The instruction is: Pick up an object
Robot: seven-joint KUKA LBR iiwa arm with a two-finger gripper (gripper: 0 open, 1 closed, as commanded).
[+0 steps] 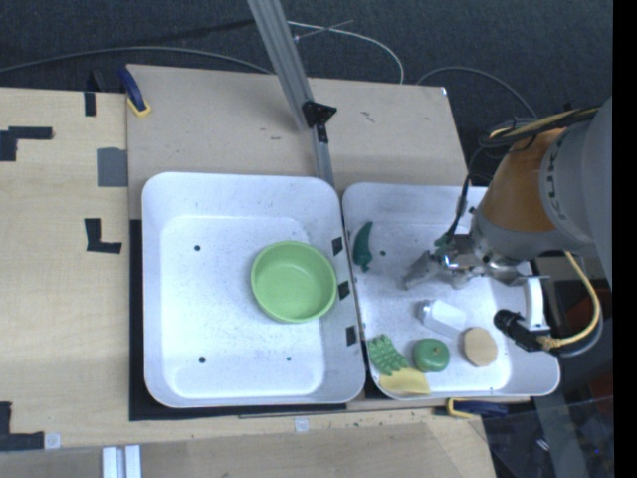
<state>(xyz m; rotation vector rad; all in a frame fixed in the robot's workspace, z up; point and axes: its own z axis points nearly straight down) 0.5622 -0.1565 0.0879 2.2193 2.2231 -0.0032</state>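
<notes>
Looking near the gripper [423,267], we saw a white piece [441,315], green round [431,355] and tan disc [480,347]; its grip we couldn't tell.

Two white bins sit side by side on a brown bench [398,137]. A grey pole [284,48] leans over the top. Thin white wires [378,48] lie on the dark floor behind.

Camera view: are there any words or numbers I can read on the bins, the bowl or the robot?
None can be read. The green bowl, the two white bins, the small things by the gripper and the arm's orange band show no letters or numbers. The black marks on the bench are tape, not writing.
</notes>
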